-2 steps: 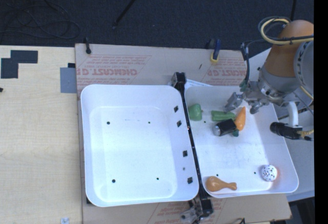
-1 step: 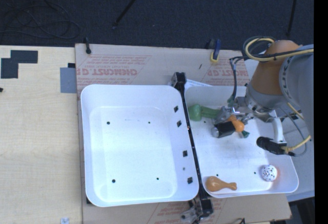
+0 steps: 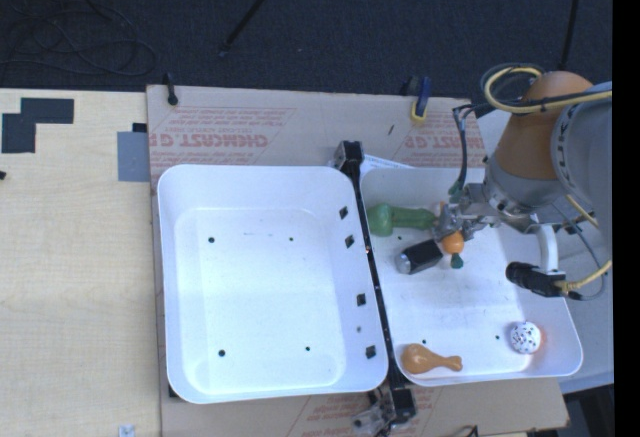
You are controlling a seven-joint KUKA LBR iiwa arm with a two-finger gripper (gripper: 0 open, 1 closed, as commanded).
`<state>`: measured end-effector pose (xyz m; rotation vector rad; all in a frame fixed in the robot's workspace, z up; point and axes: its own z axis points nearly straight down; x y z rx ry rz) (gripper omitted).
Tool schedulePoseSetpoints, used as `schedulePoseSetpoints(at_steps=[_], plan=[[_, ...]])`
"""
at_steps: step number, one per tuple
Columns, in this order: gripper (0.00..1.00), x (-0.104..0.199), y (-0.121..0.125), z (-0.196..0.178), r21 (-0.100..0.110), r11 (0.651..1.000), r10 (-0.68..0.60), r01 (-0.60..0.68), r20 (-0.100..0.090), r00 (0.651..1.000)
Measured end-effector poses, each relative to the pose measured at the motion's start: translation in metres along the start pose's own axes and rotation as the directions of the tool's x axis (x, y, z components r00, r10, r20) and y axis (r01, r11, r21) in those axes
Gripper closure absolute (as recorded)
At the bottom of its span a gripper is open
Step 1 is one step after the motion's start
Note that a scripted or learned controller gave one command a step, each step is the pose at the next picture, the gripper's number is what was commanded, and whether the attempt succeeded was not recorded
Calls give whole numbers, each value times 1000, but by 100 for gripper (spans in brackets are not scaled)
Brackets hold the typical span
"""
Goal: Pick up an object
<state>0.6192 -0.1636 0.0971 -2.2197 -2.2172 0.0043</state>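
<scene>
We see the gripper (image 3: pixel 455 230) low in the right bin (image 3: pixel 560 365), over a small orange ball (image 3: pixel 453 243) beside a black cylinder (image 3: pixel 422 256); jaws' state unclear.

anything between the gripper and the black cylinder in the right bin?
Nothing visible. The gripper sits just right of the black cylinder, with a small orange piece at its tip. The green object lies behind, off the path.

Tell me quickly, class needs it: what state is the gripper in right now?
Gripper: low in the right bin, above a small orange thing; open, closed or holding cannot be told.
</scene>
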Motion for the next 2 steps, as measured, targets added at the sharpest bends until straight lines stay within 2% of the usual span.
schedulePoseSetpoints(at_steps=[1,2], plan=[[100,76,-9,-26,-1,1000,-6,6,-2,1000],[100,182,6,-95,-10,1000,-12,12,-3,1000]])
